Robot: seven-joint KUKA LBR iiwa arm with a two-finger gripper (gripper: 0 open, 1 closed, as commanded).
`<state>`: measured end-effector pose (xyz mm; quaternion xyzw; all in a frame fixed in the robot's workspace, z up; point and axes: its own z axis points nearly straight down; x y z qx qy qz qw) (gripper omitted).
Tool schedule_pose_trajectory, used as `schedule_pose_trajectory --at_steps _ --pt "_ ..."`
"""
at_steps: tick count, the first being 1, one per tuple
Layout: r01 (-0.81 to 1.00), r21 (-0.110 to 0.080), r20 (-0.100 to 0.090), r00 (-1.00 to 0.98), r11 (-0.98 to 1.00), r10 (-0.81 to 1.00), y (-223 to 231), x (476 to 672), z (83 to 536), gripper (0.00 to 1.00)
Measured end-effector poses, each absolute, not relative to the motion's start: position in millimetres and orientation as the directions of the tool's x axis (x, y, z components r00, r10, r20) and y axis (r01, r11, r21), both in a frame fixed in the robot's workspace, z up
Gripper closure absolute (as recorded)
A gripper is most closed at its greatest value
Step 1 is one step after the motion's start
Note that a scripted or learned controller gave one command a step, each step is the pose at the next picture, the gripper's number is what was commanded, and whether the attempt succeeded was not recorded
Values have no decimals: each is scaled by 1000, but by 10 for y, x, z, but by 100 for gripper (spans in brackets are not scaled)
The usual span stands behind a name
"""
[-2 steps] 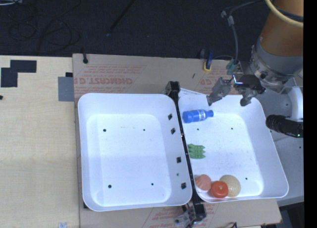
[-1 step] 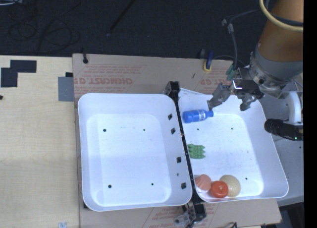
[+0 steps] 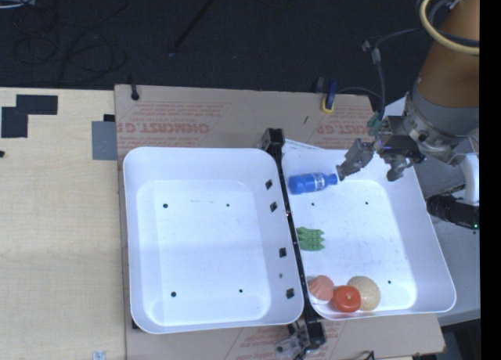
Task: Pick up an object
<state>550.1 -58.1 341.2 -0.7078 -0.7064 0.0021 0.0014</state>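
arm: grey KUKA with orange band, reaching in from the right over the far edge of the right bin (image 3: pixel 407 225)
gripper (image 3: pixel 376 161): hanging above the right bin's far edge, two dark fingers spread well apart, nothing between them as far as we see
fingers: one fingertip (image 3: pixel 348 164) sits just beside the cap end of the blue bottle (image 3: pixel 311 183); we can't tell if it touches, the view is too slanted
blue bottle: lying on its side at the right bin's far left corner, cap pointing toward the gripper
green item (image 3: pixel 310 239): small, against the right bin's left wall, about mid-length
near edge cluster: peach-pink piece (image 3: pixel 320 288), red round piece (image 3: pixel 346 298), tan round piece (image 3: pixel 365 291), all touching or nearly so, at the right bin's near edge toward its left corner
left bin (image 3: pixel 141 194): white, side by side with the right bin, a black divider (image 3: pixel 283 217) between them
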Motion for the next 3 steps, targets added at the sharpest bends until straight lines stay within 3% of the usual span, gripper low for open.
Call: schedule_pose_trajectory --at_steps 2,3 --pt "1000 -4 -1 3 -3 1000 -1176 5321 3378 0" --pt "1000 -4 0 0 0 1000 -1172 5325 3481 100"
